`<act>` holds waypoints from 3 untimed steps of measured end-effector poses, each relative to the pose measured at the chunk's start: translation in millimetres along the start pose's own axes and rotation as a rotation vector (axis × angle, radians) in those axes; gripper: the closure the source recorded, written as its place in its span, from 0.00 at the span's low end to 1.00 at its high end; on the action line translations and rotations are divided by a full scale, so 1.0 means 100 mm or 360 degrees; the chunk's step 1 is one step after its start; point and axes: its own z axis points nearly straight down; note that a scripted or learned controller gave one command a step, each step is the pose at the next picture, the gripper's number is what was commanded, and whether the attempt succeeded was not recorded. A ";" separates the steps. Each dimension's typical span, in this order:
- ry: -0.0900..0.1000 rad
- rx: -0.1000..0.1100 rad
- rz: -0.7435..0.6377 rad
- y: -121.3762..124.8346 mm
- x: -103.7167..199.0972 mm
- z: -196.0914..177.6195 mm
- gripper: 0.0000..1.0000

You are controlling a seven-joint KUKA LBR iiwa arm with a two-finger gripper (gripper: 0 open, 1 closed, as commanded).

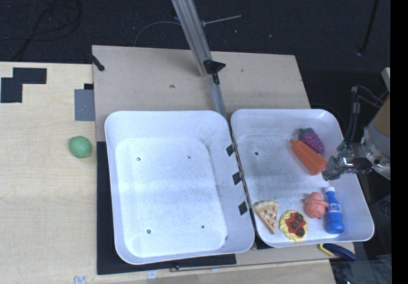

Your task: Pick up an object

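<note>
The right bin (280,126) holds several toy foods. An orange carrot (308,157) lies beside a purple grape bunch (312,140) at the upper right. Along the bin's front sit a pizza slice (266,214), a round pizza (293,224), a pink lump (314,205) and a blue bottle (333,211). My gripper (335,168) reaches in from the right edge, just right of the carrot's lower end and above the bottle. I see nothing between its fingers.
The left bin (169,184) lies beside the right one. A green ball (80,147) rests on the wooden bench at the left. A metal rail (193,24) slants up behind the bins. A yellow and blue item (338,251) lies beyond the right bin's front corner.
</note>
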 end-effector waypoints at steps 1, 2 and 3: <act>0.0000 0.0000 -0.0001 -0.08 0.03 -0.47 1.00; 0.0004 0.0006 -0.0008 0.16 0.59 -0.49 1.00; 0.0002 0.0008 -0.0005 0.31 0.98 -0.43 1.00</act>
